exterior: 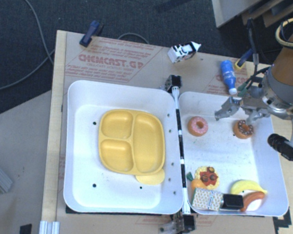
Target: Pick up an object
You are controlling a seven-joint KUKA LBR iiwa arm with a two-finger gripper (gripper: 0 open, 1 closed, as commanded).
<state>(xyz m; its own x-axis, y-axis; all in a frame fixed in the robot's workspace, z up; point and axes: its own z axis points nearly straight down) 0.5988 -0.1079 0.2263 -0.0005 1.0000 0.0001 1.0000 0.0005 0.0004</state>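
Camera view: chocolate donut (243, 129) lies between open fingers (225, 112).

Right white bin (275, 176): open floor through the middle band, between the far pair and the near-edge cluster. Far end: pink-iced doughnut (198, 126) and brown-iced doughnut (244, 129), well apart, with a clear lane between them. The hand (239, 111) hangs at the far wall over that lane.

Near edge crowded: small pizza-like disc (206, 176), checkered cracker block (208, 199), black block (233, 201), yellow banana (248, 187), all close together.

Left white bin (75, 147): yellow divided plastic tray (132, 141) takes the centre; free margin around it.
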